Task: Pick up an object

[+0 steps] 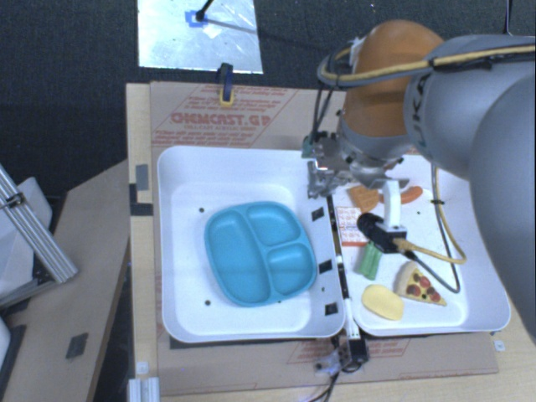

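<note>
The gripper hangs low at the divider between the two bins, by the inner edge of the right-hand bin; whether it is open or closed I cannot tell. The step in hand, I judge, is the approach, with no object taken yet. Nearest the camera lie a yellow piece and a toy pizza slice, then a green block, and farther back an orange piece (partly under the wrist). The blue divided plate sits in the other bin. Next it needs to centre over one candidate, likely the orange piece, and descend squarely.
</note>
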Controlling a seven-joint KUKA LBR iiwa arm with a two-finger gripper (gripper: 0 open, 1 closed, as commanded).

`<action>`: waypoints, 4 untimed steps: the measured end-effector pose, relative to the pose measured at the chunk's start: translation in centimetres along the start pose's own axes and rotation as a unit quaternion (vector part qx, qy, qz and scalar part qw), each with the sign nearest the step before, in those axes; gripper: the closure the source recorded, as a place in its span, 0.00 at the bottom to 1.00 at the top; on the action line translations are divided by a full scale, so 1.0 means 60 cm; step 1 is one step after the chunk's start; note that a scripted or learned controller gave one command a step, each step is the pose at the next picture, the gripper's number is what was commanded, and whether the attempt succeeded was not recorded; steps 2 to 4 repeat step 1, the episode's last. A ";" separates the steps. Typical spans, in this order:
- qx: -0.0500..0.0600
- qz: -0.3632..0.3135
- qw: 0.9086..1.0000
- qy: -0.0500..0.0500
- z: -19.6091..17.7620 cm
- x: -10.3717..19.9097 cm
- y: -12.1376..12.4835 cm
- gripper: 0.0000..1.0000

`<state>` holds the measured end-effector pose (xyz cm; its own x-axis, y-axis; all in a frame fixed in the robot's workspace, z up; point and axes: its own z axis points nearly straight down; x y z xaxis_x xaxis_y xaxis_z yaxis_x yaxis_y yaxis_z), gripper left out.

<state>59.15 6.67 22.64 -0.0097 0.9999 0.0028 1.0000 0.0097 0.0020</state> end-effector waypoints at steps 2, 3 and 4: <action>0.001 0.000 1.000 0.000 0.013 0.074 -0.023 1.00; 0.001 0.000 1.000 0.000 0.013 0.074 -0.023 1.00; 0.001 0.000 1.000 0.000 0.013 0.074 -0.023 1.00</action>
